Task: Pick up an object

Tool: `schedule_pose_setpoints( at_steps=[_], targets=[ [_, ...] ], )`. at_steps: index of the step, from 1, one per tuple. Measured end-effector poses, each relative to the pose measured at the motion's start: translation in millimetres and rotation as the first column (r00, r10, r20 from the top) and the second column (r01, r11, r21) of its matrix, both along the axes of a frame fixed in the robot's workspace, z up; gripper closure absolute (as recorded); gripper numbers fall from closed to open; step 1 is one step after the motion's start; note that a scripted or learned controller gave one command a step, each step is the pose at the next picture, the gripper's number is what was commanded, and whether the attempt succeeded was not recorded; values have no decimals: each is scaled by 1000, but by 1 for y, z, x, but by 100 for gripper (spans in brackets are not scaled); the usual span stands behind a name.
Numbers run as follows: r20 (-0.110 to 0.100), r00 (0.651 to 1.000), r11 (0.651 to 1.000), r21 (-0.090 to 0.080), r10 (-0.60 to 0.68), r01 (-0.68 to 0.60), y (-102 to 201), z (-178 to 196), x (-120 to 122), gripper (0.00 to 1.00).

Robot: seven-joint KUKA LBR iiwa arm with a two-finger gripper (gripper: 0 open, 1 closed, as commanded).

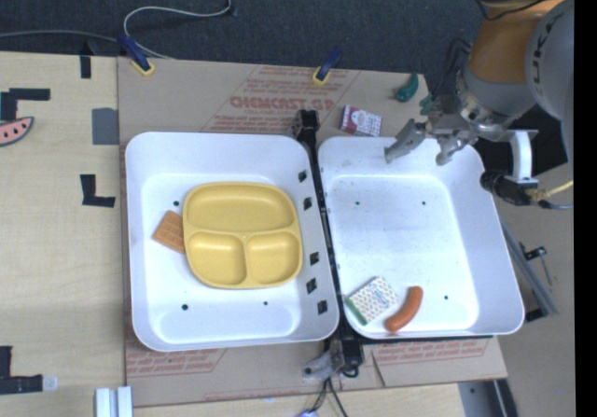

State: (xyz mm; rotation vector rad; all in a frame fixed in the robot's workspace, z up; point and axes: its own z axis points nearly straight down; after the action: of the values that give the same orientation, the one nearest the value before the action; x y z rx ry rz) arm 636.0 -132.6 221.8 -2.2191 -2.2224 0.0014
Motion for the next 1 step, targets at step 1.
schedule_pose_setpoints(
  at_steps=[1],
  targets=[
    [-1, 1000, 1000, 0, -1, 1, -15, -128, -39, 0]
  ],
)
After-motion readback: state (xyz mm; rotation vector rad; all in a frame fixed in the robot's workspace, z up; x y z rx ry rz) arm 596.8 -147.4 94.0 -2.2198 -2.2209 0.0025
